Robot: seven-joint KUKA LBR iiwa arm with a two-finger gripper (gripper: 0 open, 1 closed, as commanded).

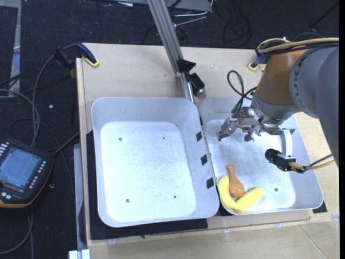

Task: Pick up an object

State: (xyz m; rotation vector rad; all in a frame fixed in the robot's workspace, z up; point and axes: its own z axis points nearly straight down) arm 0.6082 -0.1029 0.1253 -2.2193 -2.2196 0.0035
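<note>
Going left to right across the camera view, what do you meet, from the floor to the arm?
Handheld pendant on the floor → left white bin → yellow banana with the tan drumstick-shaped toy against it, in the right white bin → gripper above that bin → the arm's orange band.

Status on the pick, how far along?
Early. Done: the arm has reached over the right bin, gripper above its far half. In hand: nothing seen in the gripper. Left: the banana and drumstick lie ungrasped at the near edge.
</note>
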